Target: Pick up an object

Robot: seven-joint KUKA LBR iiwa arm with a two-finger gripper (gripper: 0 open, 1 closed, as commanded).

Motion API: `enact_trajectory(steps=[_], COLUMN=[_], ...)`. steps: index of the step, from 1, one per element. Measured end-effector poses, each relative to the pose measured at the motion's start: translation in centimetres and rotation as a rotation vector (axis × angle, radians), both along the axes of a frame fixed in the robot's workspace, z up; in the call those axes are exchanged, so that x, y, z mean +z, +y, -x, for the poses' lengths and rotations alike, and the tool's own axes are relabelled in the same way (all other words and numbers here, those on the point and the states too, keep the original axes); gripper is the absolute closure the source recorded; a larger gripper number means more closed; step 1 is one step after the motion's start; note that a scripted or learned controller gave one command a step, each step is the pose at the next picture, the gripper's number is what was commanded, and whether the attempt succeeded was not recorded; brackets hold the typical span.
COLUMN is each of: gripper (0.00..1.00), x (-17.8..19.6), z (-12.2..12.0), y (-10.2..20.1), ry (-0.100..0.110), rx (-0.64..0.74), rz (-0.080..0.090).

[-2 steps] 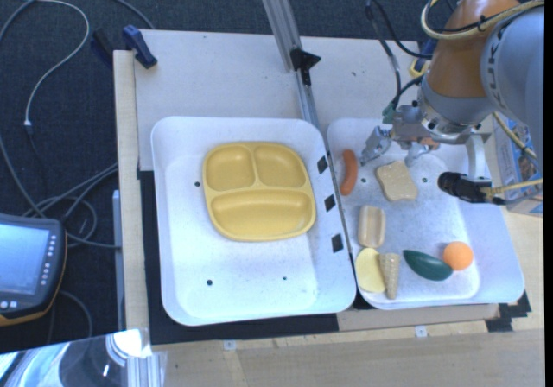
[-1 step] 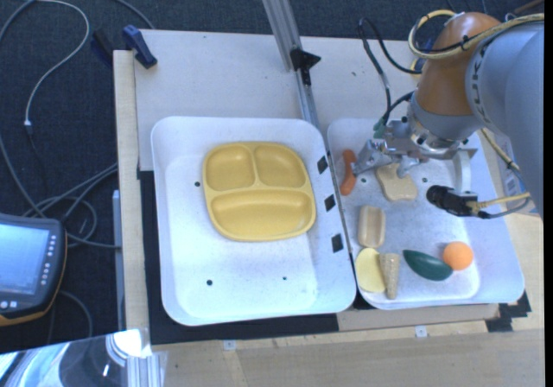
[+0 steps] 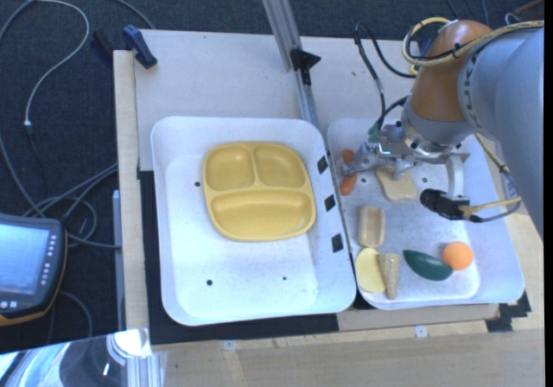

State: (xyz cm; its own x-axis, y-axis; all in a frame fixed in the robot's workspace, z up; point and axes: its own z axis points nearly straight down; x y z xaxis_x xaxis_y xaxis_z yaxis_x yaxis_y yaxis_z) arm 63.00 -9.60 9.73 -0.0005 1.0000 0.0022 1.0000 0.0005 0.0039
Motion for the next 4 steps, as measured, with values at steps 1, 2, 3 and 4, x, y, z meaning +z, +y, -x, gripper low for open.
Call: enact_trajectory(steps=[1,2,3,4], gripper=[1.00,1.00,1.00,1.00], x=[1.1,7.3,13.2,15.9], z=[-0.1,-0.3,-1.4,-1.5], y=[0.1,-0.7,-1.1,-1.0], ry=[-0.005,-0.004,-0.005,-0.001], rx=[0.001,0.000,0.001,0.001], rz=[0.001,0.004,0.003,0.002])
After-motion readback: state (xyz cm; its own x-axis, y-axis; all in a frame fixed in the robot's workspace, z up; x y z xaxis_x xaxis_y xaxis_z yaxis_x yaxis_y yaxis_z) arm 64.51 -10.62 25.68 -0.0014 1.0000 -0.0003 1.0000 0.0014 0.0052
